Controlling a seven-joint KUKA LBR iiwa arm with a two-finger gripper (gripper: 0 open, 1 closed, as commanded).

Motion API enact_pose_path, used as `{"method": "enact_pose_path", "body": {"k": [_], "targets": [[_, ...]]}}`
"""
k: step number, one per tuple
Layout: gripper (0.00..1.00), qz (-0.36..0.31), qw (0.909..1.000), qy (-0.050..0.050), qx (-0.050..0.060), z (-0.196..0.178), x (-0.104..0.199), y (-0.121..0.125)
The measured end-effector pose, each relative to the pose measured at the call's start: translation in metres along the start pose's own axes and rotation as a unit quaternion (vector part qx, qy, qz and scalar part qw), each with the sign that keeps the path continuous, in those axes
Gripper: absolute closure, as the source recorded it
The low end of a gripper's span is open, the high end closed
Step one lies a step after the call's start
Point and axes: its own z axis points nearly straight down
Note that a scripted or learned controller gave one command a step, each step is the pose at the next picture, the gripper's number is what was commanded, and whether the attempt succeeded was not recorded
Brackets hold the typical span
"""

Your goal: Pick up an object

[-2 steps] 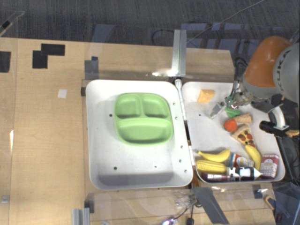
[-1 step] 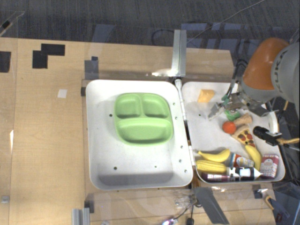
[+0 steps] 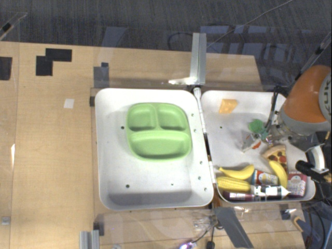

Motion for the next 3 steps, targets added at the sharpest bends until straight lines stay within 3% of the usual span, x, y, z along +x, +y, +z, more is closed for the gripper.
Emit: {"method": "enact_pose_path", "body": {"k": [1,2,3], "targets": [[1.0,-0.001,1.0,0.0,-0.004,-0.012,0.001,0.004],[1.0,0.003,1.0,0.002,0.003,-0.095,0.089,0.076],[0.0,0.003,1.0,0.002,0.003,-0.095,0.089,0.076]]}}
